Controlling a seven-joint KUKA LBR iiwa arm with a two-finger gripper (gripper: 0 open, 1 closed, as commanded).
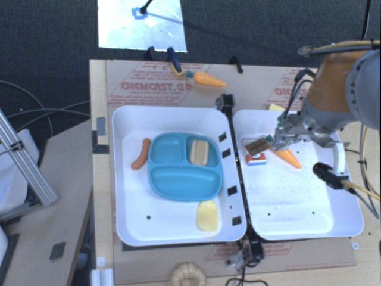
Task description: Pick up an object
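Observation:
In the right bin [297, 219], a small orange carrot [289, 157] lies near the far side. Just left of it lie a brown bar [256, 145] and a small red, white and blue pack [256, 158]. My gripper [283, 138] hangs low over the carrot's left end, between the carrot and the brown bar. The arm's grey and orange wrist [333, 94] hides the bin's far right corner. I see nothing lifted off the bin floor.
The left bin [128, 219] holds a blue divided plate [178, 177] with a tan bread slice [199, 152], an orange sausage [141, 154] and a pale yellow piece [208, 215]. A second carrot [205, 79] lies on the board behind the bins.

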